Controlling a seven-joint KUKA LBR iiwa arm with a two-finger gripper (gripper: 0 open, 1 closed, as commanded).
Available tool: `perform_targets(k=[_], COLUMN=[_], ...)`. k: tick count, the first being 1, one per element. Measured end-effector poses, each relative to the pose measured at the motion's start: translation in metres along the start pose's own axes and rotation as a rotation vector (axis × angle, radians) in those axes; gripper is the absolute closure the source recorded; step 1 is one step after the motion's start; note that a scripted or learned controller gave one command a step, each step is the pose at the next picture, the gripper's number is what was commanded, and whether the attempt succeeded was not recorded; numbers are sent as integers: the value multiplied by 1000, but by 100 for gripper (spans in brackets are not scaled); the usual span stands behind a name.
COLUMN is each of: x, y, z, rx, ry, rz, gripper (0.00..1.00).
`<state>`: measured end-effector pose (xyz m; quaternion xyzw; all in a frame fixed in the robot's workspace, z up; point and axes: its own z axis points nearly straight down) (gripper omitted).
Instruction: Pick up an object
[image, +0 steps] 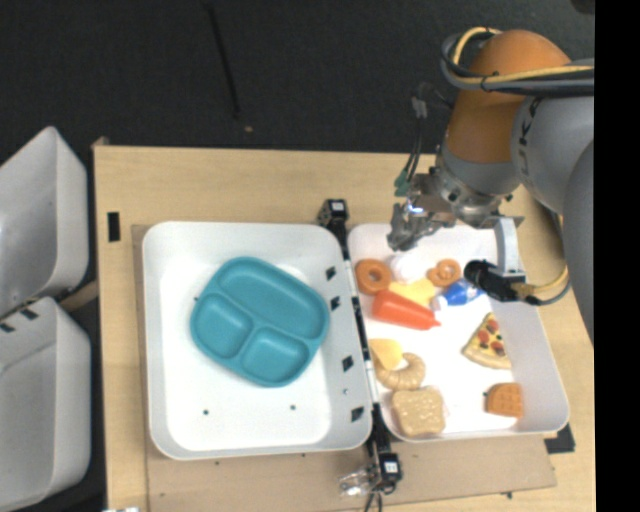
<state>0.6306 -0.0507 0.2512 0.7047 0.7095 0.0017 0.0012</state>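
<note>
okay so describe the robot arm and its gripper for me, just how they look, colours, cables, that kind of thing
The arm is a thick, rounded grey body with a glossy orange band above the wrist. Thin cables, some yellowish and dark, loop around the top of the orange part. Below it sits a grey metallic wrist with small wires, ending in a compact grey two-finger gripper. A white bracket carrying a black cylindrical part hangs beside it.

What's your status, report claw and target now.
Claw over right bin, top-left corner, holding nothing visible. Nearest toys: donut, carrot. Teal tray in left bin, out of the way.
</note>
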Motion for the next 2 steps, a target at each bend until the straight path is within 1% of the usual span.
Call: perform_targets(k=[1, 2], x=[43, 60], y=[25, 25], z=[18, 2], rx=[2, 2], ry=[-1, 0], rz=[1, 3], gripper=[100, 100])
